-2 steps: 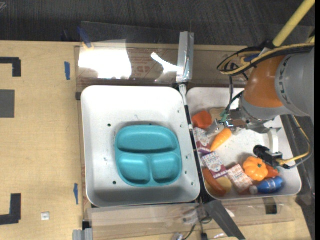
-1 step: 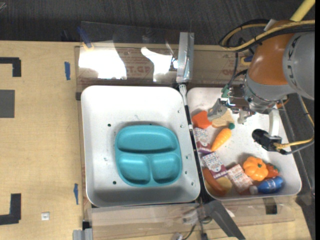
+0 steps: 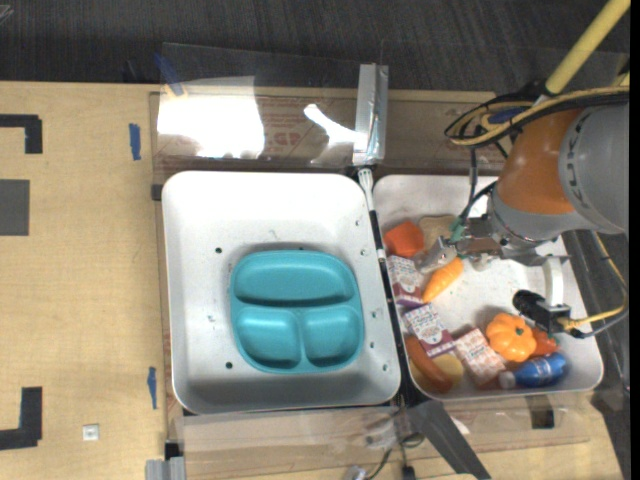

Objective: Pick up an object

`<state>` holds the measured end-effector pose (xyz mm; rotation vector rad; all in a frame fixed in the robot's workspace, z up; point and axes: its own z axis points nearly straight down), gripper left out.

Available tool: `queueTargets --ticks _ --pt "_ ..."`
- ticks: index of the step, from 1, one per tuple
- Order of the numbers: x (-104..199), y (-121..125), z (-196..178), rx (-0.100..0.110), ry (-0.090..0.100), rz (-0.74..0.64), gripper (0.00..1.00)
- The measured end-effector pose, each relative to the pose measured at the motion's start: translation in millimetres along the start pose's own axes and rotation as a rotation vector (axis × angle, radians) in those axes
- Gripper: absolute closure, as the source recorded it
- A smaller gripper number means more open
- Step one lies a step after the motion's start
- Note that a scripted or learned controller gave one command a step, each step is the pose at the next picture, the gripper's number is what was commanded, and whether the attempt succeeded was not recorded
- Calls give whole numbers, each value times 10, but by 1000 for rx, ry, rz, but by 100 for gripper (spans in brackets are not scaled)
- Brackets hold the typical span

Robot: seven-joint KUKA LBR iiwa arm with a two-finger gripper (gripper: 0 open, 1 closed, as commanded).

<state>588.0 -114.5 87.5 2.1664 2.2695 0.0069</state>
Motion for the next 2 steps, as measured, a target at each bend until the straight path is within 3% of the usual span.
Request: queueTargets --ticks 1,2 --pt "-11 19 -109 -5 -1 2 100" --pt "360 840 -1009 -3 0 33 100"
